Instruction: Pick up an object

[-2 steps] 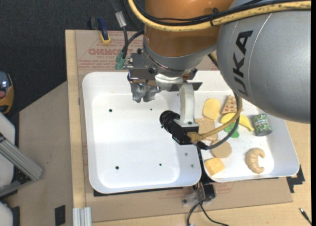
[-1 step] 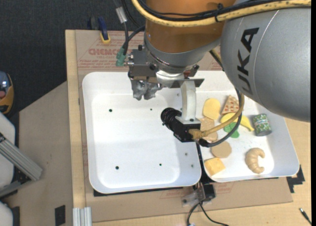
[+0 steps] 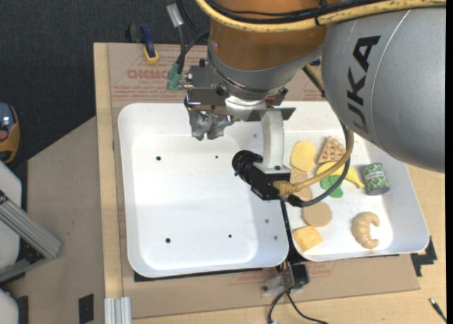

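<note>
Two white bins on cardboard — right bin [image 3: 414, 234] with croissant [image 3: 366, 229], green can [image 3: 375, 178] — tool [image 3: 207, 126] state unclear.

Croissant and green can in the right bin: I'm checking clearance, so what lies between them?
In the camera view, bare white bin floor separates the tan croissant and the green can.

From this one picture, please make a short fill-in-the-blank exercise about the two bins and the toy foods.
1. The croissant lies in the ___ bin.
2. The arm's tool hangs over the ___ bin.
3. The small can has a ___ label.
4. Both bins are ___ in colour.

Missing words: right; left; green; white
</note>
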`<state>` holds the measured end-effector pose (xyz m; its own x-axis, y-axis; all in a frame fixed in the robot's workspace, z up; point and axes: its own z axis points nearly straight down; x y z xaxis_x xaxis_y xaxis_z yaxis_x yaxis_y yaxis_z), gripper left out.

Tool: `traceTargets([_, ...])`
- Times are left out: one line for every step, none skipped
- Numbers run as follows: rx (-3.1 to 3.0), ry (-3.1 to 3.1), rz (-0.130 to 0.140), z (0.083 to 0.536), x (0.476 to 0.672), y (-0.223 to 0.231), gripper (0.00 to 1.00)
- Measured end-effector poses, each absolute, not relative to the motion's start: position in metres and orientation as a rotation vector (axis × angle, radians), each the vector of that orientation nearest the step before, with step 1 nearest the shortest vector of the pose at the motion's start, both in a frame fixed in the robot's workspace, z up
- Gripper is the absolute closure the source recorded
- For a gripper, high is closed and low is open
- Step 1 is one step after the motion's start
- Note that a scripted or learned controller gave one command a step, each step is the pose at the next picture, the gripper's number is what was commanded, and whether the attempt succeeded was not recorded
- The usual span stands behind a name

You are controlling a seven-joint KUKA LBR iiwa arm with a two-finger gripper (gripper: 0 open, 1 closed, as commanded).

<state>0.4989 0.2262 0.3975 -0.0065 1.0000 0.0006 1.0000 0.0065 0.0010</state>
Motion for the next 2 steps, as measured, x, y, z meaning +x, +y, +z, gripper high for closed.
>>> traceTargets([2.211,2.230,0.003,0.4077,0.4991,0.2268,1.00])
traceTargets([2.209,2.231,0.005,0.4177,0.4992,0.2277,1.00])
